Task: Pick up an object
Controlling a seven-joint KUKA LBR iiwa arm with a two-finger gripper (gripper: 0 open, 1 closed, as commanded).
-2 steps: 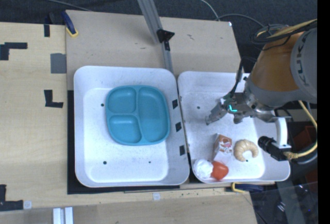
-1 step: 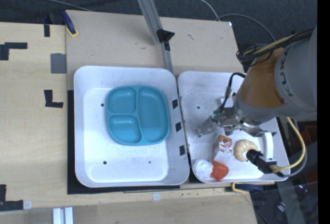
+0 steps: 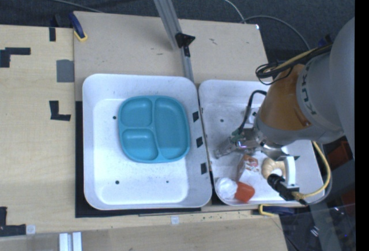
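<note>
My gripper (image 3: 235,144) hangs low over the middle of the right bin (image 3: 222,100), under the grey arm with its orange band (image 3: 282,107). Just below it lies a small red and white packet (image 3: 249,164). An orange cup (image 3: 245,191) and a white lump (image 3: 226,187) sit at the bin's near edge. A cream round object (image 3: 269,167) rests to the right of the packet, partly behind the arm's cabling. Nothing shows as held.
A blue divided plate (image 3: 154,128) lies in the left bin (image 3: 98,186). A metal rod (image 3: 167,7) slants down to the wall between the bins. Cables (image 3: 314,178) loop by the right bin's near right corner.
</note>
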